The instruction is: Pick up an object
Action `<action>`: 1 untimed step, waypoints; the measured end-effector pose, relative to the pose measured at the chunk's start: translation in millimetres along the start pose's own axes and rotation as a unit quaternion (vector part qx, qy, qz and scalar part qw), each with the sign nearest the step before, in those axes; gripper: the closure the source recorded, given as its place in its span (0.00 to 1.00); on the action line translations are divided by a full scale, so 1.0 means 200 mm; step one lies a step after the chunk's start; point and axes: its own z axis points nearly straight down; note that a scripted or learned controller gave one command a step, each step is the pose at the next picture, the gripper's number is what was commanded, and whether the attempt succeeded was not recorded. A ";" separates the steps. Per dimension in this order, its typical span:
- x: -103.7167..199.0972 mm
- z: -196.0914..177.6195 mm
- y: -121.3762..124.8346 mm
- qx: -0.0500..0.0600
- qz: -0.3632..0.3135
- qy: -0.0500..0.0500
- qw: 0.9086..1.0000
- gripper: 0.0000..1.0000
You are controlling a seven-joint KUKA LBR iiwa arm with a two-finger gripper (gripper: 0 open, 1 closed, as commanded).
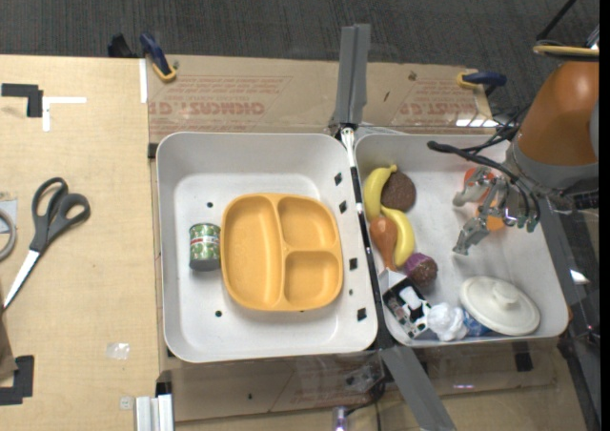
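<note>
My gripper (474,219) hangs open and empty over the right bin (545,257). The banana (393,215) lies left, against the divider. Centre above it, align fingers across its width, then descend.

I count two white bins (172,229), one yellow divided plate (282,252), one small can (204,246), one banana (389,212), two dark round fruits (399,192), one white lid (499,305) and one pair of scissors (46,219).
</note>
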 end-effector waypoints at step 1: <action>0.12 0.00 0.31 0.001 0.130 0.002 0.992 0.00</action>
